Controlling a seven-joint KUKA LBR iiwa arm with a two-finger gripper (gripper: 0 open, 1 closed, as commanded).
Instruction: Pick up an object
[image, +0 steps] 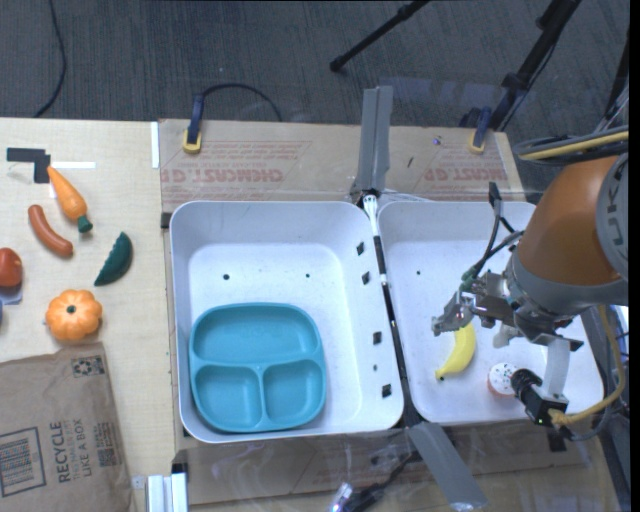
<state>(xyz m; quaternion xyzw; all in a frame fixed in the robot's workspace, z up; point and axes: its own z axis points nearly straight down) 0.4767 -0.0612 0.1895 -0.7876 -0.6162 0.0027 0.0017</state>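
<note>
My gripper (462, 312) sits low in the right bin (420, 395), right at the upper end of the banana (458, 352). Banana lies on the bin floor, long axis running from upper right down to lower left, tip pointing toward the front-left corner, so it extends away from me toward the camera. Whether I'm touching the top end or just above it, can't tell; fingers are hidden in the metal clutter, so how far open they are, can't tell either, and nothing is visibly held. Small red-and-white object (500, 378) just right of banana. Blue divided tray (258, 366) in left bin (200, 300), well apart. Judgement: banana is the likely target.
</note>
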